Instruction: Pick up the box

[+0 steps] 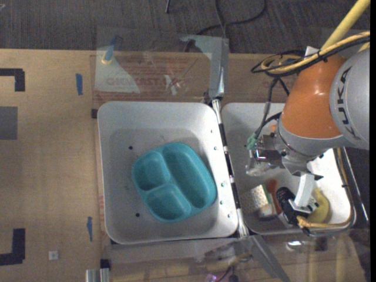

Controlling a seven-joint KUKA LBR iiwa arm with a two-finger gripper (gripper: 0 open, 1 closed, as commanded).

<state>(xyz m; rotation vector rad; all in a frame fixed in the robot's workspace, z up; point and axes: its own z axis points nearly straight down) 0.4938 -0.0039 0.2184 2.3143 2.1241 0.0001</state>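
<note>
Item: small pale cardboard box with a speckled face [257, 199], lying near the front edge of the right-hand shallow white plastic bin [238, 128], just beside a red-and-green object [271, 190] and near a yellow banana-shaped piece [322, 207]; the left-hand shallow white plastic bin [111, 128] holds a teal three-compartment plastic plate [173, 181]. Handling, by appearance: probably light, stiff and slightly crushable, best taken across its two opposite flat sides, away from the neighbouring clutter. Tool: two-finger gripper [276, 157] of the grey arm with orange band [311, 107], poised over the right bin above and behind the box; whether its grip is spread or closed cannot be told.
</note>
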